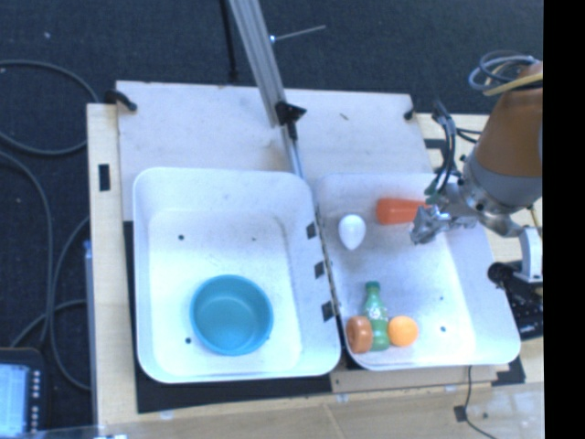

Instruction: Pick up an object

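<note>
In the right bin (475, 337) lie an orange cylinder (397, 210) near the back, a white egg-shaped object (352, 230) to its left, and at the front a green bottle (374, 311), a red-brown fruit (359, 334) and an orange ball (403, 331) bunched together. My gripper (426, 226) hangs over the right bin, just to the right of the orange cylinder, close to its end. Nothing shows between its tips. The arm's orange band (512, 140) rises to the right.
The left bin (164, 199) holds a blue bowl (231, 314) at its front. A metal pole (260, 48) slants from the top down to the seam between the bins. Cables trail over the dark floor at left and beside the arm at right.
</note>
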Robot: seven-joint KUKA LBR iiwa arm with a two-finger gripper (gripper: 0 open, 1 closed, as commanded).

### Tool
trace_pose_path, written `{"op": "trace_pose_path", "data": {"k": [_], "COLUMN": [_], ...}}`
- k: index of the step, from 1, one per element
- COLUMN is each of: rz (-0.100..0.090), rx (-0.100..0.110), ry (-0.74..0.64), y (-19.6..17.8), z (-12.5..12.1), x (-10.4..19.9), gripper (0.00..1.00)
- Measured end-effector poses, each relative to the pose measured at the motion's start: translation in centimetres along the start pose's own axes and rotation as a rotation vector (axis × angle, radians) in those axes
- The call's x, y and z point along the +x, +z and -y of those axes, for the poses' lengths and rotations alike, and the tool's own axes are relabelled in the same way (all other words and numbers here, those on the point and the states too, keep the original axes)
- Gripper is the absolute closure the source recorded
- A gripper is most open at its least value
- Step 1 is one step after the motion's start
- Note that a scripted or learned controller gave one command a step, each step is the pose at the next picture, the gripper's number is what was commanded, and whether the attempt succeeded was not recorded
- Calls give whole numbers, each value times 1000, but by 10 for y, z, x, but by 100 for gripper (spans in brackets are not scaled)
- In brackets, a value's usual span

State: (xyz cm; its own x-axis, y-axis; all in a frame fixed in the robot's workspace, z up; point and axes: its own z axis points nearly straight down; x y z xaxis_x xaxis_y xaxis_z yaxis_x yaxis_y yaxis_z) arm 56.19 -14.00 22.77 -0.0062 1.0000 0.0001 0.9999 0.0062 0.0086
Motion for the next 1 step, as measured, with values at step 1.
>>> {"op": "trace_pose_path", "data": {"k": [1], "rz": [3], "rx": [4], "ry": [0], "y": [7], "z": [-1], "x": [-1], "gripper": [100]}}
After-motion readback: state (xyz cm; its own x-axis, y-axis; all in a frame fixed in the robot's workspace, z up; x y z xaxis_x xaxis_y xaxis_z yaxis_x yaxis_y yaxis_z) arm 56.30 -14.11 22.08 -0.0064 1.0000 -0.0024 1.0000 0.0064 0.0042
